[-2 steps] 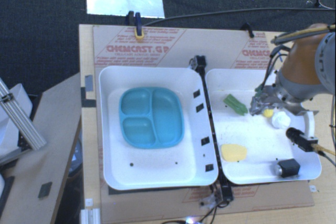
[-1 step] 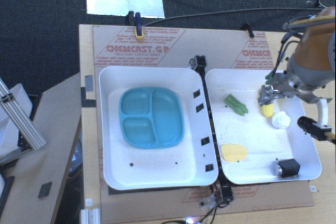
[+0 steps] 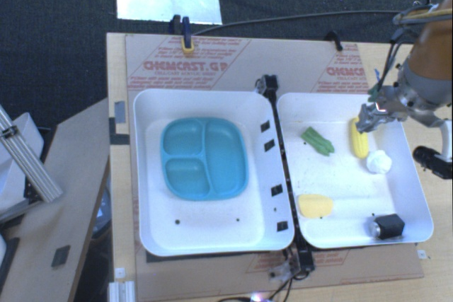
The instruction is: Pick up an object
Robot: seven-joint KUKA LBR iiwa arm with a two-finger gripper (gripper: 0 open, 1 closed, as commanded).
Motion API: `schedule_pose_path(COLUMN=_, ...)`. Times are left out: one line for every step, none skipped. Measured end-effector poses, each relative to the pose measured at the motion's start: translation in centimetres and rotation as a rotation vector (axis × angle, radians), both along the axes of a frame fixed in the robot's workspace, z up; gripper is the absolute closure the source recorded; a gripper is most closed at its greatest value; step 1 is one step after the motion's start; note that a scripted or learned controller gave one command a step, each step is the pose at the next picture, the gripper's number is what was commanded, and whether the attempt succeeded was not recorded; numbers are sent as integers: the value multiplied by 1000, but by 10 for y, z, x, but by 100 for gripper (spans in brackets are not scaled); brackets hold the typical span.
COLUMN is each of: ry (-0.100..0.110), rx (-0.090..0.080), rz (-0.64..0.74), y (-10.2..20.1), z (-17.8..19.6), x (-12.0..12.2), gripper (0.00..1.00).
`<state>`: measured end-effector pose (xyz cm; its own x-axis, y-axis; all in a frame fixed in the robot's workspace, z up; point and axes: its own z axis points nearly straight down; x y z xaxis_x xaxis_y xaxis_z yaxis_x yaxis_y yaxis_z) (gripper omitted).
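Jaws: the gripper (image 3: 367, 121) hangs over the far right part of the right bin, right at the far end of the corn; how far the jaws are spread cannot be told, and nothing is seen pinched between them.
Arm: grey with an orange band, reaching in from the right edge, above the far right corner of the right bin.
Corn: a small yellow cob (image 3: 359, 139), oblong and bumpy, lying lengthwise near-to-far in the right bin just below the gripper.
White ball: a rounded white lump (image 3: 379, 163) just beside the near end of the corn, to its right.
Green vegetable: a slim, glossy green piece (image 3: 318, 141), lying at a slant, left of the corn and apart from it.
Yellow lump: a smooth, pale yellow oval (image 3: 315, 206) toward the near left of the right bin.
Black block: a small dark boxy piece (image 3: 388, 226) in the near right corner of the right bin.
Right bin: shallow white plastic tray (image 3: 417, 180) with rounded corners.
Left bin: matching white tray (image 3: 145, 173), holding a teal plastic divided plate (image 3: 204, 158) with three compartments.
Desk: a brown board (image 3: 233, 56) with red print under both bins.
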<state>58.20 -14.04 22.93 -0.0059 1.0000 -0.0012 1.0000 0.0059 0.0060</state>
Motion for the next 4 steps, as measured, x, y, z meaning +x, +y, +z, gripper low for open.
schedule_pose_path(ry=4, rx=2, rz=3, y=46, z=6, x=-6, gripper=100)
schedule_pose_path(ry=6, rx=2, rz=3, y=96, z=-1, x=-19, gripper=100)
schedule_pose_path(ry=6, rx=3, rz=4, y=144, z=-7, x=-27, gripper=100)
schedule_pose_path(ry=4, rx=3, rz=4, y=194, z=3, x=-25, gripper=100)
